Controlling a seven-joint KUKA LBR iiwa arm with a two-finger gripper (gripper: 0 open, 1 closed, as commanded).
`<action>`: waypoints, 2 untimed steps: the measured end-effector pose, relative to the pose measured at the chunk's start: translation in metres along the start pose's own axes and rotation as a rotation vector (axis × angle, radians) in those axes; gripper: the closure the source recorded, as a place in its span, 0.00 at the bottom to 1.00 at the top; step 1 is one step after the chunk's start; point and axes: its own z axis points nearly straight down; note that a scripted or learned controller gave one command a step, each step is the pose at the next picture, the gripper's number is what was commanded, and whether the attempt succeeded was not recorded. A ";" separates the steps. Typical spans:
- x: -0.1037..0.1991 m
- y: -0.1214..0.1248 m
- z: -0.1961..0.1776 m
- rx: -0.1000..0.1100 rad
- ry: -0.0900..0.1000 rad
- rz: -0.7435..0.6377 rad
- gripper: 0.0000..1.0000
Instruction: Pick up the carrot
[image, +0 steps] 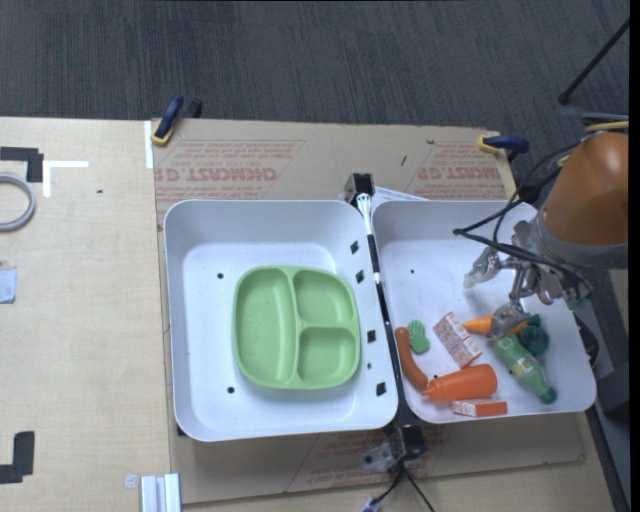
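Two shallow white plastic bins are sitting side by side on a sheet of brown cardboard (240, 165), its red printing upside down from this view and too garbled to read surely.

The left bin (190, 300), smooth with rounded corners, is carrying a pale green divided plate (297, 328) of matte plastic with three compartments, one long at the left and two smaller at the right, lying near the bin's middle.

The right bin (430, 245) is holding a clutter of toy food toward its near edge. The carrot (462, 384), a stubby orange plastic cone with a smooth skin, is lying on its side near the bin's near edge, thick end toward the right. Touching its narrow end, a reddish-orange sausage (408, 360) is running along the bin's left wall. Just beside the sausage's far end, a small green leafy piece (419, 340) is resting. A small white packet with red print (457, 339) is lying tilted just beyond the carrot; the print is too small to read. A flat orange-and-white box (478, 407) is lying at the near edge, just under the carrot. A green bottle (525, 366) is lying slantwise toward the right wall.

The gripper (512, 312), metal-fingered, is hanging over the bin's right part, tips down at a small orange piece (480, 324) beside the bottle; how far open it is, I cannot tell. It is standing apart from the carrot.
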 end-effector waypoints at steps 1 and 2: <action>0.042 -0.024 0.001 0.002 0.012 0.202 0.00; 0.001 -0.009 0.002 0.004 0.010 0.409 0.00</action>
